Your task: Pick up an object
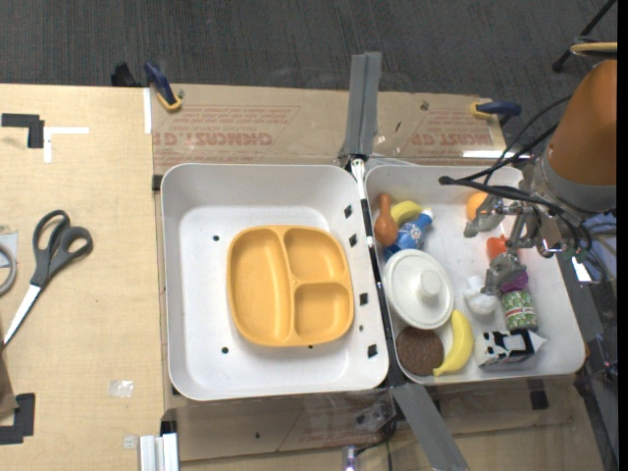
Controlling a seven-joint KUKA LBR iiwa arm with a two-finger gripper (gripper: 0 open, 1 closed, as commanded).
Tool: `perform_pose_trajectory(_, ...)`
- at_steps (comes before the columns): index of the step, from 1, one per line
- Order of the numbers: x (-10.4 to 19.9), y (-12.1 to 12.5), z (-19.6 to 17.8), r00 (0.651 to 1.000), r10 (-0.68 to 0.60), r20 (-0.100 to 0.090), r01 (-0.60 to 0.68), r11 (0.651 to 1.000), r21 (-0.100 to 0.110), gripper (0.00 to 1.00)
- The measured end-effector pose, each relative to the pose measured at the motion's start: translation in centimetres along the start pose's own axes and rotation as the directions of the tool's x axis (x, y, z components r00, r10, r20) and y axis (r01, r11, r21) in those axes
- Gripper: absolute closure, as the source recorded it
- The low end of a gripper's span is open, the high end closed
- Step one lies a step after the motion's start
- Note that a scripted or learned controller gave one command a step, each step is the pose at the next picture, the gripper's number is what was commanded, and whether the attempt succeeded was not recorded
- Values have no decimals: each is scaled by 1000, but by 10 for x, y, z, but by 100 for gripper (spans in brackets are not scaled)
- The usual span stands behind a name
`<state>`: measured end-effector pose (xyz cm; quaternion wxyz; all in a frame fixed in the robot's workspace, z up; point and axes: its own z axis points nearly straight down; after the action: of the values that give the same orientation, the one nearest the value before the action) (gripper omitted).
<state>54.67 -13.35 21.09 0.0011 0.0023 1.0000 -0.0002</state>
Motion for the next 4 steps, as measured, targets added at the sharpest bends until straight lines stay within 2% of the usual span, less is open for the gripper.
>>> perform_pose_trajectory(1,39,-14,112,997,-74,12,74,997,6,0)
perform_pose_trajectory(2,-66,10,109,990,138,21,-138,990,3,0)
perform_pose_trajectory(3,-22,32,110,993,114,15,-114,994,3,0)
perform_pose_trajectory(4,-76,29,114,971,240,11,-240,971,1,0)
